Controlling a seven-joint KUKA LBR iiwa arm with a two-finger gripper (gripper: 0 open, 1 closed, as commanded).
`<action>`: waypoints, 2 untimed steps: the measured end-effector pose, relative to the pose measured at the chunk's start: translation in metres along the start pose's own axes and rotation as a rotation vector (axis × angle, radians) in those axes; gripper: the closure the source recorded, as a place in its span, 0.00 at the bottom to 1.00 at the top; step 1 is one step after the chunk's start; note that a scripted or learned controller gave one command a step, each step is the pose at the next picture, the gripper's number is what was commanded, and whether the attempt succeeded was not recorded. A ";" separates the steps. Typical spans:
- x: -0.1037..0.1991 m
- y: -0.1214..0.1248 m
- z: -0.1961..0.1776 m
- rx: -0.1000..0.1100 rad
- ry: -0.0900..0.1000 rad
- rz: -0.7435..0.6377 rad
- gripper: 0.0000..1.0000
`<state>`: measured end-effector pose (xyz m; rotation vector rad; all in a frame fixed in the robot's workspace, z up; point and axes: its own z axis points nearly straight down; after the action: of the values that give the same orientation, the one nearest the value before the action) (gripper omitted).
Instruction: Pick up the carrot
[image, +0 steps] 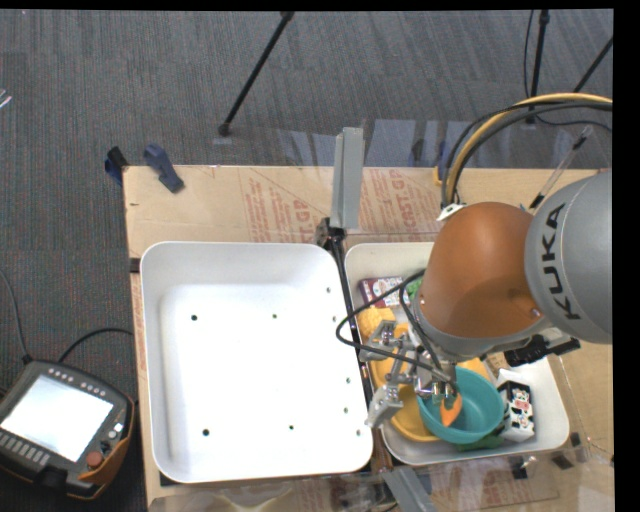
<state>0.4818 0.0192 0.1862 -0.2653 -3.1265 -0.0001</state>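
We see the gripper (400, 385) low in the right bin (553, 420), near the carrot (451, 408) in the teal bowl (478, 415) — its grasp we cannot tell, so lifting remains.

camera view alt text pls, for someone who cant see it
A grey KUKA arm with an orange band reaches from the right into the right-hand white bin, its gripper low over a teal bowl with a small orange carrot at its rim, amid yellow items. The left bin sits beside it on a cardboard-topped bench.
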 end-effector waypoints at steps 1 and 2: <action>-0.045 0.014 -0.001 -0.001 -0.003 -0.003 0.00; 0.003 -0.019 0.000 0.000 -0.001 0.076 0.00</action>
<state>0.4755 0.0013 0.1865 -0.3842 -3.1150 -0.0005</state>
